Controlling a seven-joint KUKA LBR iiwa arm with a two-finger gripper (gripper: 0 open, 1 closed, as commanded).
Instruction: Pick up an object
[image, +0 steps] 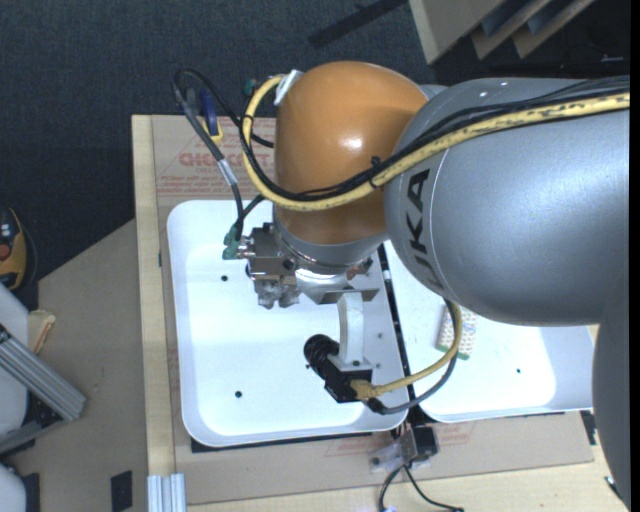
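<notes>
My gripper (271, 292) hangs low over the back half of the left bin (215, 350), under the orange wrist band. I see nothing between or beside its tip; the white floor around it is bare. In the right bin (520, 385) a small pale, speckled object (447, 328) peeks out from under the grey arm, mostly hidden by it. The gripper is well to the left of that object, across the divider between the bins.
The grey arm covers most of the right bin and the divider. A cardboard sheet (190, 160) lies under the bins at the back. Two tiny dark specks (238, 393) mark the left bin's floor. Grey metal framing (35, 385) stands off the bench at left.
</notes>
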